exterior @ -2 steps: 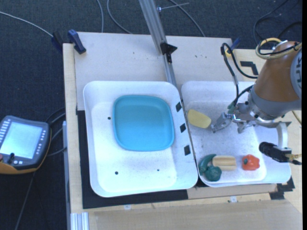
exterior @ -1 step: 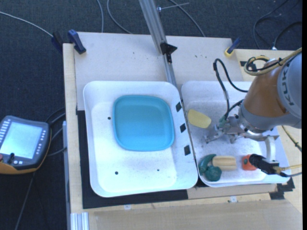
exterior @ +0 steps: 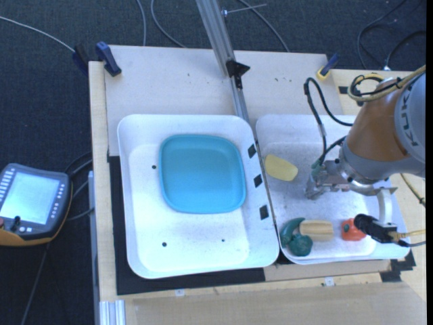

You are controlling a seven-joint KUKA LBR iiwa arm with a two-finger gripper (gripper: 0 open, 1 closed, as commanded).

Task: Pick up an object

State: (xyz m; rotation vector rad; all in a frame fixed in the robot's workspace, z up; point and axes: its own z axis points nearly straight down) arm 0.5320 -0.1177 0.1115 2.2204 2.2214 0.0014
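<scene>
In the right bin (exterior: 291, 131) lie a pale yellow lump (exterior: 280, 168), a dark green curved piece (exterior: 296, 237), a tan block (exterior: 316, 230) and a small red-orange piece (exterior: 350, 229). My gripper (exterior: 319, 187) hangs low over the middle of this bin, right of the yellow lump and above the tan block, touching none of them that I can see. Nothing shows between its tips. The grey and orange arm (exterior: 382, 137) covers the bin's right side.
The left bin (exterior: 142, 235) holds a square teal plate (exterior: 202, 172). A metal pole (exterior: 216, 29) runs down between the bins. A black cable (exterior: 318, 114) loops above the gripper. A teach pendant (exterior: 30, 202) lies off the bench at left.
</scene>
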